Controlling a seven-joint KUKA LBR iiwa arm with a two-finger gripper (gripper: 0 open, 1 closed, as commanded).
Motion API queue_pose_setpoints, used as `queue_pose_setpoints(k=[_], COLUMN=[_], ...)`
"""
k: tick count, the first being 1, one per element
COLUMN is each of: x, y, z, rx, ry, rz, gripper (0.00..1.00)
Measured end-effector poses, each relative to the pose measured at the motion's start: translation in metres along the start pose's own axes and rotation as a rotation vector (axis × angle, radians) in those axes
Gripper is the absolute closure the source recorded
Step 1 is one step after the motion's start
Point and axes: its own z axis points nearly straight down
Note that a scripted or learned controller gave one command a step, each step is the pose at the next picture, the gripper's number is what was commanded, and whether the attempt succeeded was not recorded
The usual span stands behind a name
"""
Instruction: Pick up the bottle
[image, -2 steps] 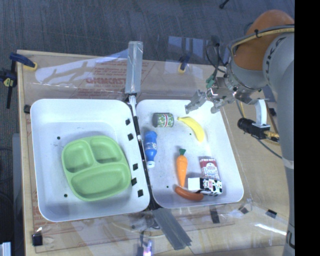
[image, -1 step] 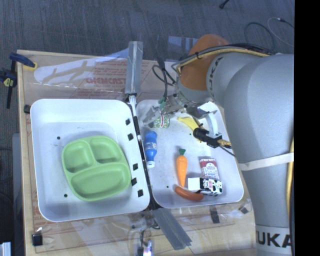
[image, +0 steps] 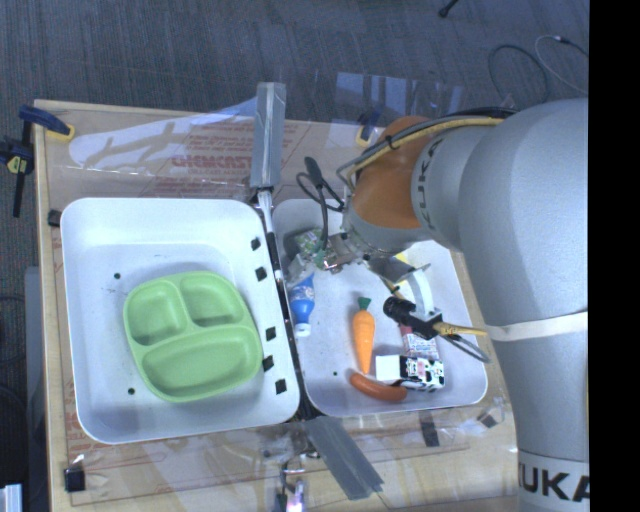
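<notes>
Lying against the right bin's (image: 470, 385) left wall: bottle (image: 301, 300).

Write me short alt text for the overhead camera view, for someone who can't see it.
A grey arm reaches from the right, its hand low over a clear bottle with a blue label lying by the right bin's left wall. That bin also holds a carrot and a sausage; the left bin holds a green divided plate.
</notes>
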Motion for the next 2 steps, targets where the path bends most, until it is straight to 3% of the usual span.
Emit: queue_pose_setpoints(k=[1, 2], x=[0.007, 0.027], y=[-0.001, -0.087], z=[-0.005, -0.149], rx=[0.012, 0.022], ry=[0.013, 0.022], rz=[-0.01, 0.234], gripper=[1.0, 1.0])
